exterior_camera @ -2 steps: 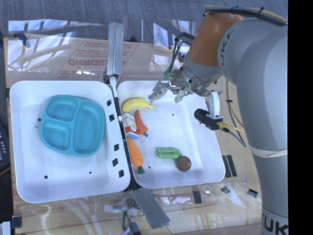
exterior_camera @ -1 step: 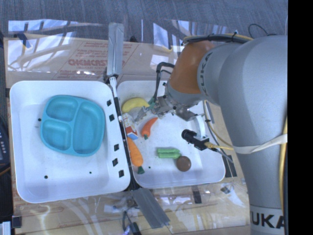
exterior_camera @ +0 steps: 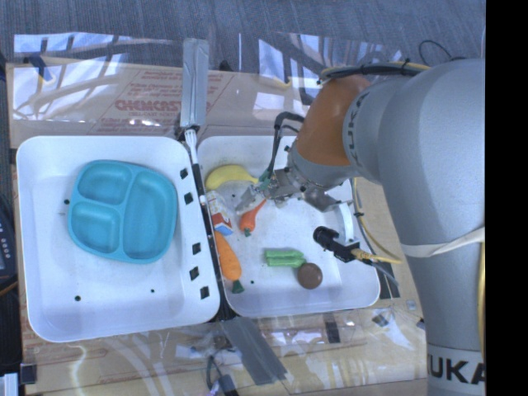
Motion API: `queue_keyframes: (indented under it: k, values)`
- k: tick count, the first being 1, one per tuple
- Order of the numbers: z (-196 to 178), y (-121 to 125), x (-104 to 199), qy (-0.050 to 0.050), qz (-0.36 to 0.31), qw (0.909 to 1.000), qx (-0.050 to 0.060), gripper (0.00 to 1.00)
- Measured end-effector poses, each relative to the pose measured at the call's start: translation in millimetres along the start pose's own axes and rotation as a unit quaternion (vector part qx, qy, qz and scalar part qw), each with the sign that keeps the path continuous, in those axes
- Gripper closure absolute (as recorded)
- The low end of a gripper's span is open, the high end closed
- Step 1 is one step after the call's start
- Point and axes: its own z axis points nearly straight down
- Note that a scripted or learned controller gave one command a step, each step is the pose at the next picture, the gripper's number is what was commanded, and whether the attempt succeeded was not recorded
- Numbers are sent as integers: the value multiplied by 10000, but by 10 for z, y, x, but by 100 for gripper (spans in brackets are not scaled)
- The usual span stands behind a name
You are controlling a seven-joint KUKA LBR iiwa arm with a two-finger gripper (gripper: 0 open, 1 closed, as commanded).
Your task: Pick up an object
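**Gripper low in right bin, tight by divider**

Gripper [exterior_camera: 257, 190] sits at 10 o'clock in the right bin [exterior_camera: 363, 291], small carrot [exterior_camera: 250, 215] apparently between its fingers – blurry, can't tell for sure. Banana [exterior_camera: 229, 175] just beside at 11. Big carrot [exterior_camera: 228, 258] hugs the divider at 8. Green piece [exterior_camera: 285, 258] and brown ball [exterior_camera: 310, 275] at 6. Left bin [exterior_camera: 41, 295] holds the blue plate [exterior_camera: 124, 210]; free floor around it. Bench [exterior_camera: 115, 97] is brown, glossy.

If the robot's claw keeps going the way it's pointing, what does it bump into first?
Probably the small orange carrot. The gripper points down and left in the right bin, and the carrot lies right at its tip. The banana sits just beside, so depth makes this a best guess.
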Motion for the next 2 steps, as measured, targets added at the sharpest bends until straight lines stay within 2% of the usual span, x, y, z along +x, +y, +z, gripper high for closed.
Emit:
queue_keyframes:
  k: [1,2]
  values:
    - [-99,1,2,-1,-19,10000,9,100]
    - [-1744,87,616,-12,208,9998,-41,100]
